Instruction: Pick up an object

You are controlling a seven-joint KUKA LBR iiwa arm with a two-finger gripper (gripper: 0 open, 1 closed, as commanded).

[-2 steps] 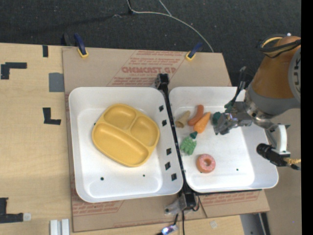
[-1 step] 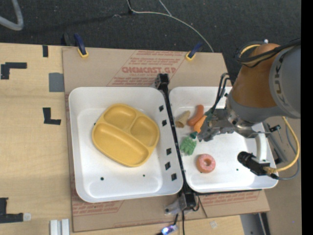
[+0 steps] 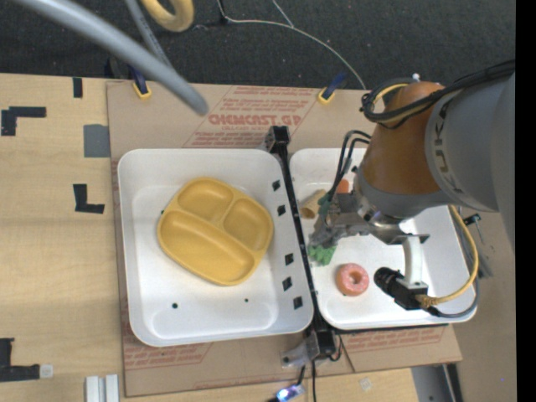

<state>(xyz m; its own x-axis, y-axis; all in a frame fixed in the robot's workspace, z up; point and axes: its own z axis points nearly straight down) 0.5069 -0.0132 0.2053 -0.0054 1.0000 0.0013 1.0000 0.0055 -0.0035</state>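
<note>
While the grey arm with its orange band (image 3: 410, 153) covers much of the right white bin (image 3: 444, 308), the gripper (image 3: 328, 229) hangs low at that bin's left side, over a small green object (image 3: 322, 252) whose shape is hard to make out. A pink ring-shaped doughnut toy (image 3: 353, 280) lies just beside it. A tan item (image 3: 313, 202) peeks out, mostly hidden. A yellow divided plastic plate (image 3: 216, 230) rests in the left white bin (image 3: 142, 308).

Pink ring-shaped object (image 3: 353, 280) flat in right bin (image 3: 381, 316)
</note>
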